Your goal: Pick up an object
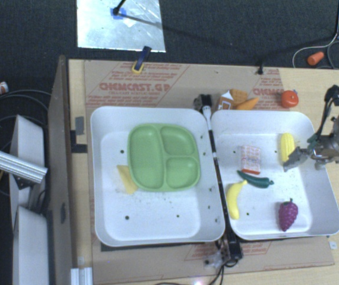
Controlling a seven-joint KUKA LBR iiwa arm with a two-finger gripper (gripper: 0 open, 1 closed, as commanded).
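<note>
The right bin (pixel 320 206) holds a yellow corn cob (pixel 287 146), a white and red packet (pixel 251 157), a dark green pepper (pixel 256 180), a yellow banana (pixel 235 198) and a purple bunch of grapes (pixel 287 214). My gripper (pixel 294 159) hangs over the right side of this bin, just below and to the right of the corn cob. Nothing is visibly held in it. The arm enters from the right edge.
The left bin (pixel 107 206) carries a green divided plate (pixel 163 157) with a yellow wedge (pixel 126 179) beside it. Behind the bins lie a carrot (pixel 247 104), a small carton (pixel 227 101) and a red tomato (pixel 289 98). Cables run along the bench's right side.
</note>
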